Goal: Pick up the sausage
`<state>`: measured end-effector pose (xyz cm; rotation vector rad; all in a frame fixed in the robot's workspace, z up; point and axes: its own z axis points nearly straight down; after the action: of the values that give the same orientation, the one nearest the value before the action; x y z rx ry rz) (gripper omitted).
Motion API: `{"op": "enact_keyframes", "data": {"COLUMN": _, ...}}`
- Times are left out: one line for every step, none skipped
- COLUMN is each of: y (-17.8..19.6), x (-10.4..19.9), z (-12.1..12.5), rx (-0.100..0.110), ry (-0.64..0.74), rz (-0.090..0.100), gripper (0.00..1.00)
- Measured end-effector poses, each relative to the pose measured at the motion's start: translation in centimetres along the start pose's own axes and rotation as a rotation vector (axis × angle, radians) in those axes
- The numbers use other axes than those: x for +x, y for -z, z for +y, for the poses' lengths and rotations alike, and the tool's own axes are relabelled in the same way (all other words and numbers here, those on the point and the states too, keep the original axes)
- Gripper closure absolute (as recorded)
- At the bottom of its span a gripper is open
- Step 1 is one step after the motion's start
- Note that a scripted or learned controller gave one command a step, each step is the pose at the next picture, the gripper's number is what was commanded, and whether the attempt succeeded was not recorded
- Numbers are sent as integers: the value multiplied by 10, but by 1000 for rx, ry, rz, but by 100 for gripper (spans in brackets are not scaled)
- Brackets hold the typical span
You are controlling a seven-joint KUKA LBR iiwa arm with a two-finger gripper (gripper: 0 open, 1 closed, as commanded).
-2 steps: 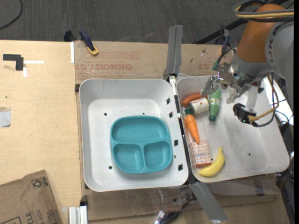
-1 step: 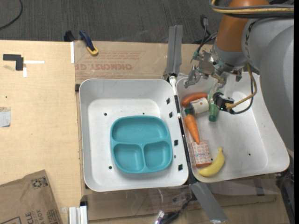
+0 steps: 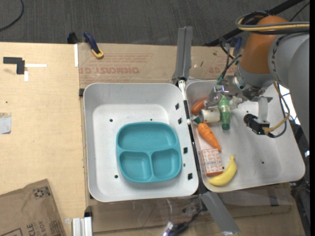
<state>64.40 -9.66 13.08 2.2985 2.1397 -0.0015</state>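
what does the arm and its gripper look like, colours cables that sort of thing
The arm is a thick, rounded grey tube with a broad orange band above the wrist. A yellowish cable loops over the orange section, and thin dark wires with a green one trail down toward the gripper, a small metallic silver assembly. A black connector on a looping cable hangs beside it.

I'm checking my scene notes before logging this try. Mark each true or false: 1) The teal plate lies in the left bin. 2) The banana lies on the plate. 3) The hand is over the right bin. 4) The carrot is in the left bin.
1) True: the teal plate lies in the left bin.
2) False: the banana lies in the right bin.
3) True: the hand is over it.
4) False: the carrot is in the right bin.
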Motion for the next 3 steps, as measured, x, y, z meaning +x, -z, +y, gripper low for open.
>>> {"op": "enact_keyframes", "data": {"y": -24, "x": 3, "z": 22, "rx": -23, "ry": -208, "rz": 5, "gripper": 0}}
{"op": "enact_keyframes", "data": {"y": 60, "x": 12, "z": -3, "rx": 3, "ry": -583, "rz": -1, "gripper": 0}}
{"op": "enact_keyframes", "data": {"y": -17, "x": 0, "z": 7, "rx": -13, "ry": -623, "rz": 6, "gripper": 0}}
